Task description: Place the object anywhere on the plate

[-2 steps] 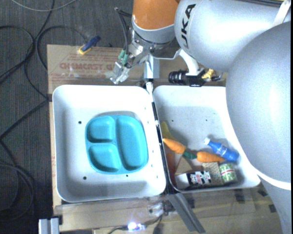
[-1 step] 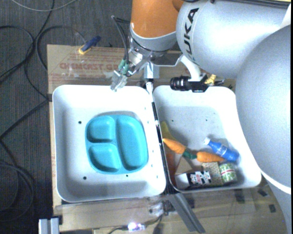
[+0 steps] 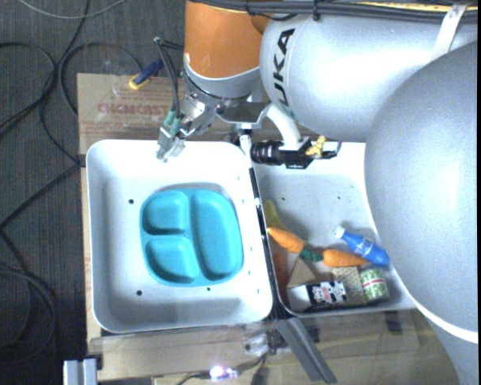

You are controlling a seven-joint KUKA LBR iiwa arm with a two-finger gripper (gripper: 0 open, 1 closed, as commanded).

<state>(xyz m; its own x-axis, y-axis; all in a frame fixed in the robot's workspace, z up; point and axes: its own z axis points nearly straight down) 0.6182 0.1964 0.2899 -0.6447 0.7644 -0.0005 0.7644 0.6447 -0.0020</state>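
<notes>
One large grey arm (image 3: 401, 135) with an orange band, reaching in from the right and covering the far right part of the scene, wrist stretched out over the far edge of the left bin

Two shallow white bins side by side on the bench (image 3: 120, 107): left bin (image 3: 104, 239) and right bin (image 3: 329, 191), rims touching along the middle

In the left bin, lying flat near its centre: a blue plate (image 3: 194, 235) with three compartments, one long one on the right and two smaller ones on the left

In the right bin, crowded toward the near side and well apart from the plate:
- an orange carrot (image 3: 284, 239) close to the left wall
- a second carrot (image 3: 343, 257) just right of the first
- a blue bottle (image 3: 365, 247) with a white cap, touching the second carrot on its far side
- a green can (image 3: 374, 283) lying near the arm's edge
- a black-and-white box (image 3: 329, 293) at the near wall, just left of the can
- a thin yellow piece (image 3: 270, 213) against the left wall, beyond the first carrot

Which of these counts as the task's object: cannot tell; all of them in the right bin

Smallest: the claw (image 3: 167, 147), hanging over the far rim of the left bin, beyond the plate and apart from it; clenched or released, cannot tell at this size
</notes>
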